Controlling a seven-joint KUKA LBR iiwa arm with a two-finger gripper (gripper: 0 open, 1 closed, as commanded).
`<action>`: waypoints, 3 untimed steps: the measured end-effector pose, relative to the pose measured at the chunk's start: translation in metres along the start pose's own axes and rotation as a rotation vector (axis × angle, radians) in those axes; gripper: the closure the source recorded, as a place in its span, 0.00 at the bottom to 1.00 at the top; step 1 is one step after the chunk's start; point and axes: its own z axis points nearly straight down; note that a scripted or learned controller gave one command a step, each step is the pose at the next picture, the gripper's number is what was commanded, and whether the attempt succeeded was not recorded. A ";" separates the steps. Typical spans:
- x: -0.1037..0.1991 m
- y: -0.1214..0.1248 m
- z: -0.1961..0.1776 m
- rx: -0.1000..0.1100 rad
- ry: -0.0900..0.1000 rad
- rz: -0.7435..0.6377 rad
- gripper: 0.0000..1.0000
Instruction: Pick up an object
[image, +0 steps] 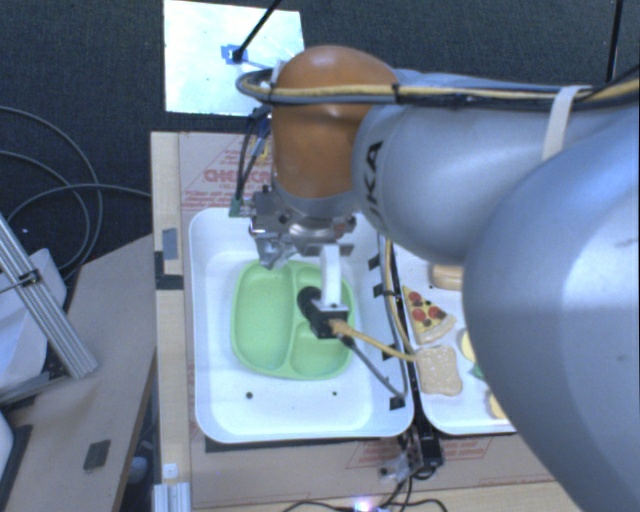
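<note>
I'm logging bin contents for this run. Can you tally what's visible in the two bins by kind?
Green divided plate: 1
Pizza slice: 1
Toast slice: 1
Partly hidden pale items, kind unclear: 3
Total: 6 visible; the arm covers much of the right bin.

Red "CHO…" lettering on the cardboard sheet (215, 175); a partial "K" on the arm (372, 165).

light green divided plate (268, 325) lies flat in the left bin (215, 400).
</note>
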 end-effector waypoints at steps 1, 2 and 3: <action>0.002 -0.003 -0.016 -0.002 0.005 -0.003 1.00; 0.003 -0.104 0.055 0.012 0.000 -0.004 1.00; -0.082 -0.047 -0.014 -0.010 0.000 0.005 1.00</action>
